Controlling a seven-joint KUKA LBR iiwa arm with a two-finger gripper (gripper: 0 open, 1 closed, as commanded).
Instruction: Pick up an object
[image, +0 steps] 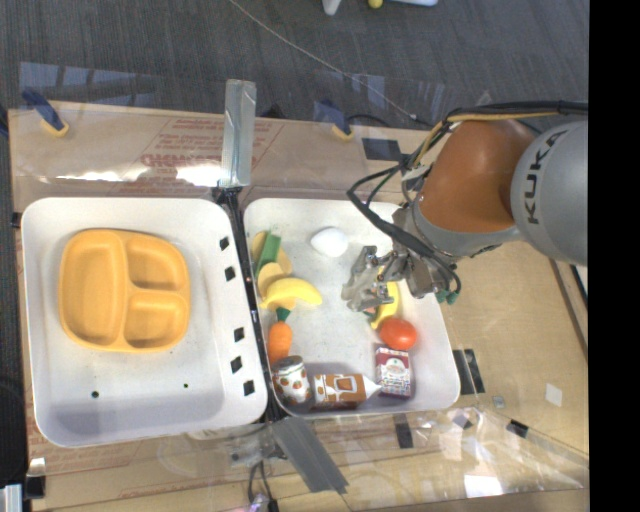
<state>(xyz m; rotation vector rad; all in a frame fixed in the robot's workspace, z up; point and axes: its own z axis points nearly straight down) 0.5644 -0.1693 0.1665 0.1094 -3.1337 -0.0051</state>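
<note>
— Camera view, claw status?
— The claw (368, 288) hangs low in the right bin (432, 352), over a yellow fruit (386, 310) just above the tomato (398, 334). Clenched or released: cannot tell.
— Other contents?
— Banana (290, 293), carrot (280, 342), white ball (328, 241), a jar (291, 380) and red carton (395, 375) along the near wall. The left bin (40, 330) holds a yellow tray (124, 290).

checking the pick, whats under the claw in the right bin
Under the claw a yellow piece pokes out, just above the red tomato. The claw covers most of it, so its shape and whether it is gripped cannot be seen.
</note>
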